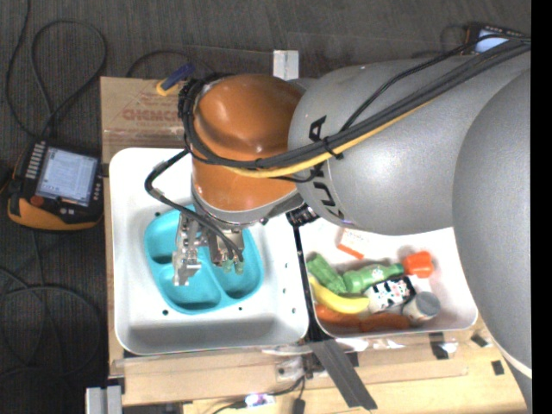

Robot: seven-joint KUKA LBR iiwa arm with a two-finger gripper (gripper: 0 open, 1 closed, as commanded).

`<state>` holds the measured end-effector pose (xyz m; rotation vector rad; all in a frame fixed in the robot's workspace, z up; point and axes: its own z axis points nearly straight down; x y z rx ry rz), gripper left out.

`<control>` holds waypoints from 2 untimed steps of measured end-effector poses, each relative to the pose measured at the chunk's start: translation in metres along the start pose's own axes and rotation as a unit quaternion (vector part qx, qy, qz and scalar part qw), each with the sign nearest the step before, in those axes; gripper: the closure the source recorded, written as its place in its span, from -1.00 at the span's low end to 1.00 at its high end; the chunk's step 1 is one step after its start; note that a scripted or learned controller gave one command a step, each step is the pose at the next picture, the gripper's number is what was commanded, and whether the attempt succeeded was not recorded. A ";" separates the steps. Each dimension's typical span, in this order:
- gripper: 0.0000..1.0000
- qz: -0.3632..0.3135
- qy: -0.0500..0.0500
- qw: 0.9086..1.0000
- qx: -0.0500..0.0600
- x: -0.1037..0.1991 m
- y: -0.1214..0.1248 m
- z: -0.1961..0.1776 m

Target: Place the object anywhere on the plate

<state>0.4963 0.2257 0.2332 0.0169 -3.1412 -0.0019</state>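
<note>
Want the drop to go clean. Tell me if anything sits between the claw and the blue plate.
Nothing visible does. The claw hangs directly over the blue plate in the left bin, and the plate's visible surface is bare. The arm hides part of the plate.

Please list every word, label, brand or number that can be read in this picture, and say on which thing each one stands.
"CHIC...": red print on the cardboard sheet behind the left bin; the rest is hidden.
Dark letters on the grey arm: partly covered by cables, not readable.
Handheld pendant's screen: too small to read.
White-labelled bottle: print too blurred.
</note>
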 end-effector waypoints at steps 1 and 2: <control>1.00 0.074 0.000 0.997 0.000 -0.037 0.007 0.042; 1.00 0.126 0.001 0.992 0.001 -0.025 0.007 0.096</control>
